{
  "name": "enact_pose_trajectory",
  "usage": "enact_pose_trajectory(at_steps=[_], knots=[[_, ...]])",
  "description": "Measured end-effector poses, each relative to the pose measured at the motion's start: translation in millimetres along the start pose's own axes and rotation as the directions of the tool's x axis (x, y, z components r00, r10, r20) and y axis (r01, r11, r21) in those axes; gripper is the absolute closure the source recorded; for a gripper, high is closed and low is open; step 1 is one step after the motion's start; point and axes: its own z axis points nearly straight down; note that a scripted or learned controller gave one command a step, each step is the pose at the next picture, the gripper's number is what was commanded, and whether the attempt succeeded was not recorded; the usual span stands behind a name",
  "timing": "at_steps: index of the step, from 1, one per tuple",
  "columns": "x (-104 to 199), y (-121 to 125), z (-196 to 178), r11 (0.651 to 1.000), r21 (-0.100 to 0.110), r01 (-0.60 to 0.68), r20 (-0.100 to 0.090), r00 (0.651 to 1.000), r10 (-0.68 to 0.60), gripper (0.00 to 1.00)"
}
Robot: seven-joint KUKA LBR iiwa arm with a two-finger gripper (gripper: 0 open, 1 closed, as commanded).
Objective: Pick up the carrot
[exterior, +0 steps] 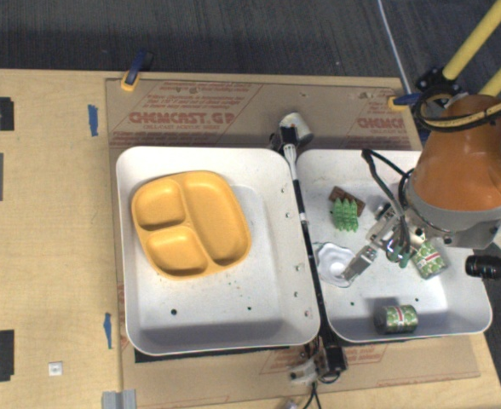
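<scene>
We cannot pick out a carrot for certain among the small things in the right bin (480,309), so the likeliest failure is the jaws (363,262) closing on the wrong item. They sit low near a clear crinkled wrapper (331,258); whether they are parted we cannot tell. At twelve o'clock lies a ridged green block (346,214); at five o'clock, a smooth can (399,317).

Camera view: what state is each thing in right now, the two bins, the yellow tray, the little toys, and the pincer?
yellow tray: upright in left bin
green toy: lying in right bin
can: on its side
clear cup: tipped over
packet: lying beside the arm
pincer: low over the clear cup
</scene>
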Motion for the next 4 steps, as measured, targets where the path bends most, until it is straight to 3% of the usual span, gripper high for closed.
enact_pose_trajectory(at_steps=[1,2,3,4], knots=[[-54.1,23.1,-117.4,0.985,-0.001,0.175,0.004,0.985,-0.175,0.00],[3.6,70.8,-17.4,0.969,-0.001,0.249,0.000,0.969,-0.249,0.00],[101.3,78.3,0.2,0.951,0.000,0.309,-0.001,0.951,-0.309,0.00],[-10.4,99.6,-21.5,0.961,-0.001,0.277,0.004,0.961,-0.277,0.00]])
